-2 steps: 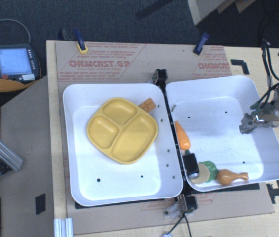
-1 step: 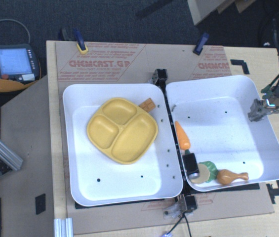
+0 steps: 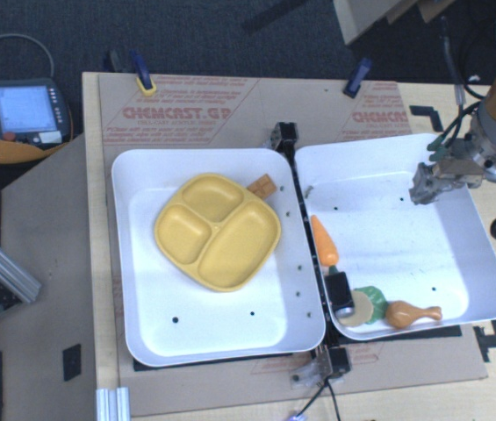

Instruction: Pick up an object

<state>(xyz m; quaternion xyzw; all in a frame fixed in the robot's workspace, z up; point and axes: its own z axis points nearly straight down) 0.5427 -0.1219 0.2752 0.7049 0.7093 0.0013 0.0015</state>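
Apparently the pincer (image 3: 425,189) is hovering over the right bin (image 3: 458,261), its closure too blurred to tell, well away from the carrot (image 3: 323,240) lying against that bin's left wall, needing a reach leftward.

Yellow tray (image 3: 218,232) in left bin (image 3: 133,261) — carrot (image 3: 324,241), drumstick (image 3: 413,313) in right bin (image 3: 458,261) — pincer (image 3: 429,183) above.
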